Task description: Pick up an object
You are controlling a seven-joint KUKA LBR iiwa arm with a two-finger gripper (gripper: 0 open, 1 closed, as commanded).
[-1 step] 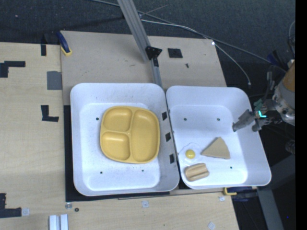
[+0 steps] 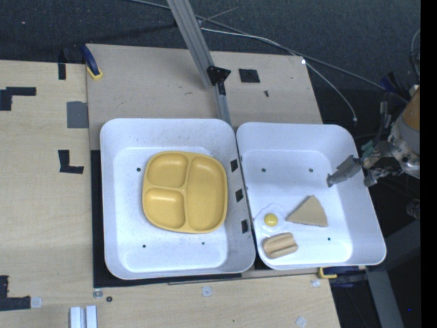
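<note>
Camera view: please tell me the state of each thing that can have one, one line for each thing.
Gripper: above the right bin's right side, holding nothing; open or shut is unclear.
Yellow divided plate: flat in the left bin, compartments bare.
Tan wedge: lying flat in the right bin, untouched.
Bread roll: lying near the front wall, untouched.
Small yellow piece: resting beside the wedge, apart from it.
</note>
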